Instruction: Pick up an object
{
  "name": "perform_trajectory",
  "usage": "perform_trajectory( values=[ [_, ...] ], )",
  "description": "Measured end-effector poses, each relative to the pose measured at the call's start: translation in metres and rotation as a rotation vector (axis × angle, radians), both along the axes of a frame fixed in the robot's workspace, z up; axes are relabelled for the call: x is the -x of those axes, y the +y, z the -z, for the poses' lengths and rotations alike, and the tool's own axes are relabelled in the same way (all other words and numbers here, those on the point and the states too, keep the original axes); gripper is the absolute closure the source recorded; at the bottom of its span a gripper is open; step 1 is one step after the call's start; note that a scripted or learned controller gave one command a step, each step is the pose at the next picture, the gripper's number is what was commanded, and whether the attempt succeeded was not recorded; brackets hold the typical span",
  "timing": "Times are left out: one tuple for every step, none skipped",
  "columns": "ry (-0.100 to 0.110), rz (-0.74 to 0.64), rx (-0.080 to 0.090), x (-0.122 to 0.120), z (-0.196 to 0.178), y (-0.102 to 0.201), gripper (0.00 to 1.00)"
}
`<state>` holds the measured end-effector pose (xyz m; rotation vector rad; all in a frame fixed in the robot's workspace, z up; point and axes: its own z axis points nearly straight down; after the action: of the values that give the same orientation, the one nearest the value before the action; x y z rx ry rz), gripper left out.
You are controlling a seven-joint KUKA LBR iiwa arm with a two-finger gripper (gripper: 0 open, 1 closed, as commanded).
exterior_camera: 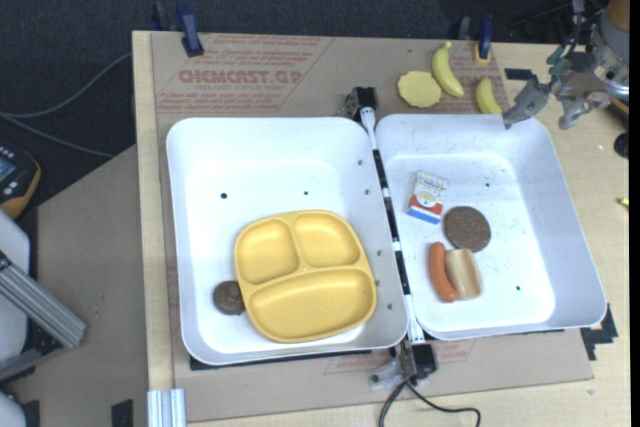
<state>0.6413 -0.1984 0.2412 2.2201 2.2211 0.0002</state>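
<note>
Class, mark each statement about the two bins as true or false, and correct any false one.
1. The yellow divided tray lies in the left bin. True.
2. The hot dog lies in the left bin. False: it lies in the right bin.
3. The tool is shut on the milk carton. False: it hangs open above the right bin's far corner, holding nothing.
4. Two bananas lie outside the bins. True.

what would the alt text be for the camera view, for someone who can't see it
The gripper hovers open over the far right corner of the right bin, holding nothing. That bin holds a small carton, a brown patty and a hot dog; the left bin holds a yellow divided tray.
</note>
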Motion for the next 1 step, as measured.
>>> perform_trajectory(
  values=[
    [0.015,0.002,-0.006,0.085,0.0798,0.0323,0.0]
  ],
)
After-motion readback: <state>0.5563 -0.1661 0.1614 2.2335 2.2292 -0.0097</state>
